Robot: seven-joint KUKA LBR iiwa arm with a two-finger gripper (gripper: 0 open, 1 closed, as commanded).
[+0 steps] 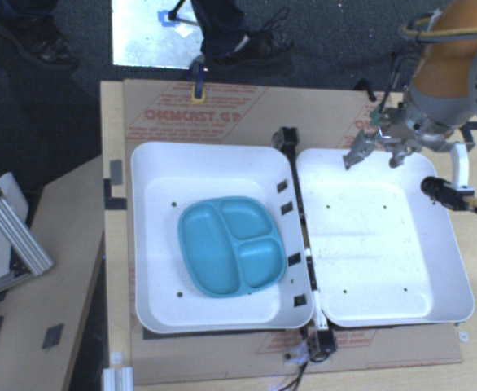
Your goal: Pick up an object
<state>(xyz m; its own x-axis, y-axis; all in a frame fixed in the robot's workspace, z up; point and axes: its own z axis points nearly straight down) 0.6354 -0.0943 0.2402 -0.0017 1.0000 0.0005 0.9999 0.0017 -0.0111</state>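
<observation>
A light blue divided plate point(229, 246) with three compartments lies flat in the middle of the left bin point(153, 177). My gripper point(377, 155) hangs above the far edge of the right bin point(442, 300), well to the right of the plate. Its two fingers point(353, 156) are spread apart with nothing between them. The grey arm with its orange band reaches in from the upper right.
A black hinge strip point(297, 226) runs between the two bins. A black cable connector point(444, 191) juts over the right bin's right rim. An aluminium frame point(6, 226) stands at the far left. A person's feet are beyond the bench at the top.
</observation>
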